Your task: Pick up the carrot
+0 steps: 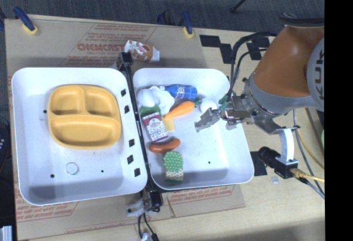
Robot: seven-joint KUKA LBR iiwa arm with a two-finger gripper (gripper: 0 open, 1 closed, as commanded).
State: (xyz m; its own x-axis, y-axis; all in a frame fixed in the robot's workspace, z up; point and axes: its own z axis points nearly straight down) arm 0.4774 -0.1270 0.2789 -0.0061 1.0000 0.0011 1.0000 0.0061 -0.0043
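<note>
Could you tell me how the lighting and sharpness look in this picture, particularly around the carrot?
Camera view: lighting is even and soft, with faint shadows inside the right bin; the carrot is fairly sharp and free of glare; the end effector is slightly blurred; the yellow tray shows mild sheen.

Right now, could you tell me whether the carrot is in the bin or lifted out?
In the bin: the carrot lies among other items, with the hand beside it.

Brightness: even, moderate overhead light, nothing dim.
Glare: the white bins (33,179) look slightly washed out; soft sheen on the yellow tray (83,116).
Shadows: faint and short beneath the arm (287,69).
Sharpness: low resolution, mild softness; the hand (207,119) slightly blurred.
</note>
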